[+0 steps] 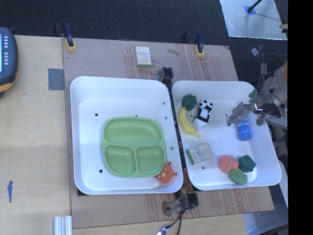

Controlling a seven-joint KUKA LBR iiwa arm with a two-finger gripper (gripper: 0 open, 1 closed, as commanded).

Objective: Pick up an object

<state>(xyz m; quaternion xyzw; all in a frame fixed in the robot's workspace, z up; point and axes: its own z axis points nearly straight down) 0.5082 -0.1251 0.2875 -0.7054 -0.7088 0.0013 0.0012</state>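
Note:
My gripper hangs over the right side of the right bin, reaching in from the right edge. A small blue object lies just below it, close to or touching it; nothing shows as held. Elsewhere in this bin are a yellow banana, a black-and-white toy, a dark green lump, a patterned block, a pink object, a dark green piece and a light green textured piece.
The left bin holds a green divided plate and a small orange-red object at its front right corner. A patterned block lies on the cardboard behind the bins. A clamp sits between the bins.

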